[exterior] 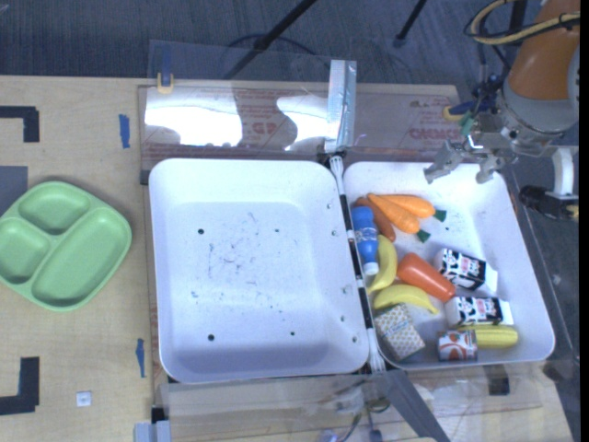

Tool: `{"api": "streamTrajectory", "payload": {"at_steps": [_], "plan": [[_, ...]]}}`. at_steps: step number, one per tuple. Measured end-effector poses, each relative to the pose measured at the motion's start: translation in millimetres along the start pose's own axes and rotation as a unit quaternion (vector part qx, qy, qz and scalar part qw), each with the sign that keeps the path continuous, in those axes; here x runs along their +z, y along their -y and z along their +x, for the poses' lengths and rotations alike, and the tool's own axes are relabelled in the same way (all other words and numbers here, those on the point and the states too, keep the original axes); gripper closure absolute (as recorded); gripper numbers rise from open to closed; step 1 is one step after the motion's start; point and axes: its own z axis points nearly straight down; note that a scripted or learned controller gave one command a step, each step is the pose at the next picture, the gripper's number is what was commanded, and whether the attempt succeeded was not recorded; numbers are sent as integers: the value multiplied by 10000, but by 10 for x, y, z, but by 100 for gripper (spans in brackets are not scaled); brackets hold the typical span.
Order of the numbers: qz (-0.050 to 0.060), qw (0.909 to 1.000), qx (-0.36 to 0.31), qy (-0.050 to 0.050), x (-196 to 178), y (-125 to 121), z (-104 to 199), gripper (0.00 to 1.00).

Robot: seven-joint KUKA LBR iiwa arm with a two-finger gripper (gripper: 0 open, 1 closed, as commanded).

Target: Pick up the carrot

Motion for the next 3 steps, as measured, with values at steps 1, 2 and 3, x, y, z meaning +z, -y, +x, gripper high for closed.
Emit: {"api": "streamTrajectory", "payload": {"at_steps": [1, 2, 3], "plan": [[-2, 9955, -944, 1, 847, -166, 280, 0], [-14, 9959, -908, 8, 1256, -173, 462, 0], [40, 9804, -1968, 16, 1264, -147, 425, 0]]}}
